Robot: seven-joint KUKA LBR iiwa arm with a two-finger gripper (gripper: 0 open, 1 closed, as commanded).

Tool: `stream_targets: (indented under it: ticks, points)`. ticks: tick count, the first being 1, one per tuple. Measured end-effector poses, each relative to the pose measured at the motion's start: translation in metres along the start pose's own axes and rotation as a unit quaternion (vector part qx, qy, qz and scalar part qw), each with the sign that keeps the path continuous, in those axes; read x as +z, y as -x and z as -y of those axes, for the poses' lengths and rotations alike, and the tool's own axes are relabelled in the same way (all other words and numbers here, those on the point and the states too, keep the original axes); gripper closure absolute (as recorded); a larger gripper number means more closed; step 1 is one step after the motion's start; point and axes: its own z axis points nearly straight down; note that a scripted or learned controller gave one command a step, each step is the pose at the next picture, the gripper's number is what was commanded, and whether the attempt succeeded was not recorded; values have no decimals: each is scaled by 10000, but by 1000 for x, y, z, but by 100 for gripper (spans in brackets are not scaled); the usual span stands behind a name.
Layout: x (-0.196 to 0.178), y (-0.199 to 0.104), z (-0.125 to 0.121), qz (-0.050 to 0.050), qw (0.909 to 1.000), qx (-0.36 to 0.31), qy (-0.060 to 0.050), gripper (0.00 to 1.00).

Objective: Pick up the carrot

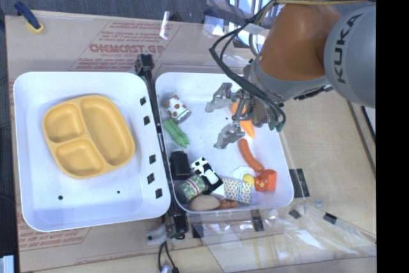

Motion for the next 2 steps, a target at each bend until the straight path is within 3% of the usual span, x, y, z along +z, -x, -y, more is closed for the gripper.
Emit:
stream_targets:
  ticks: [1, 2]
  points:
    - [60, 54, 48, -21, 9999, 170, 3, 0]
    - [147, 80, 90, -21, 9990, -457, 15, 0]
